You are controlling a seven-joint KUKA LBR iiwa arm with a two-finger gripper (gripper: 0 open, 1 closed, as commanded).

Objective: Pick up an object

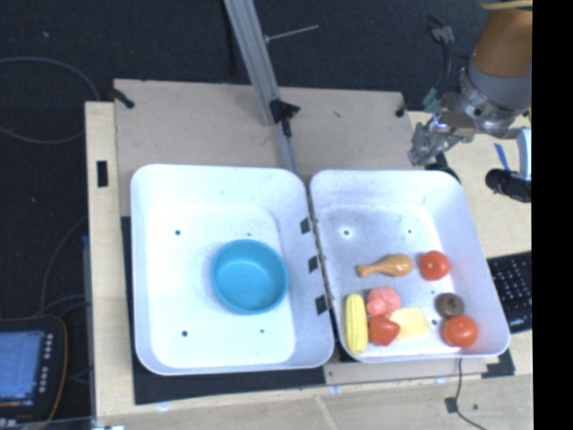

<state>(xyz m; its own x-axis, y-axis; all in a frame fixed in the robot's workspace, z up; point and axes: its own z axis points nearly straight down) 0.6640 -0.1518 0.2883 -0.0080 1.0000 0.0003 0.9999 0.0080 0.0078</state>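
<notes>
The gripper (428, 147), finger state unclear, hovers well beyond a tan, glossy chicken drumstick (386, 265) in the right bin (466, 206).

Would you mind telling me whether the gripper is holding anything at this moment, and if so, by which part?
Nothing is held. The gripper hangs above the far edge of the right bin, apart from the toy food lying at that bin's near end.

Metal pole (254, 56), slanting from frame top to the bins' junction. Black keyboard (510, 287), right edge. Small screen device (27, 365), lower left. Dark cables (49, 97), upper left floor.
</notes>
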